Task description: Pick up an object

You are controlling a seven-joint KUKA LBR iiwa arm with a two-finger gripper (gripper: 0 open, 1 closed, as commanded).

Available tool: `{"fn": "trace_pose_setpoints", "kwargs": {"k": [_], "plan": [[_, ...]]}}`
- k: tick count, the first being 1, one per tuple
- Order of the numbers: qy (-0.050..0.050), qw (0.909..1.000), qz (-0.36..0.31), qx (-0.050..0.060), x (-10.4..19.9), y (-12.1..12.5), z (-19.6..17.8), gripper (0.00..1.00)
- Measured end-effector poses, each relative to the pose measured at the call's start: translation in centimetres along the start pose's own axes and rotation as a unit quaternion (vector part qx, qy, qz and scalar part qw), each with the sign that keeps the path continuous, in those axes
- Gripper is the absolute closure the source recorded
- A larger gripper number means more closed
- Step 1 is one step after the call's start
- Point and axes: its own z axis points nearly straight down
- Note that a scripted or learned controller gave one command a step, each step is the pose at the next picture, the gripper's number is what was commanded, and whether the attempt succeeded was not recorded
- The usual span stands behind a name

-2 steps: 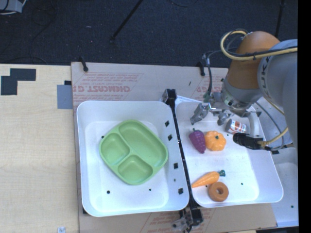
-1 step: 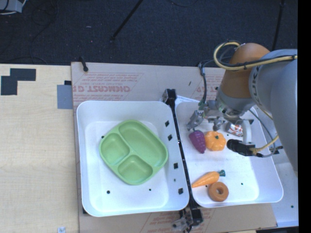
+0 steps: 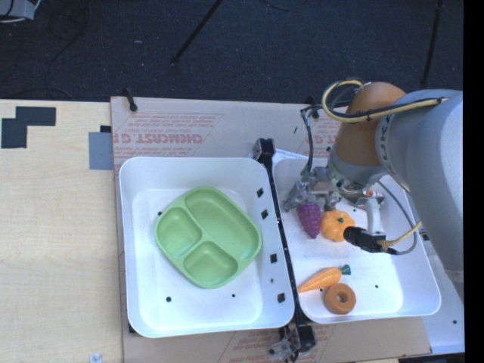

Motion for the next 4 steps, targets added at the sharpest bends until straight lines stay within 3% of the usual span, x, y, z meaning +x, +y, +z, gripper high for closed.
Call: {"fn": "trace_pose_setpoints", "kwargs": {"k": [1, 3, 4], "plan": [[0.000, 1.0000, 0.001, -0.001, -0.1, 0.0, -1.2, 1.00], [0.000, 1.0000, 0.002, -0.004, 0.3, -0.9, -12.6, 1.00], [0.000, 1.0000, 0.002, -0.002, 0.2, -0.9, -12.9, 1.00]]}}
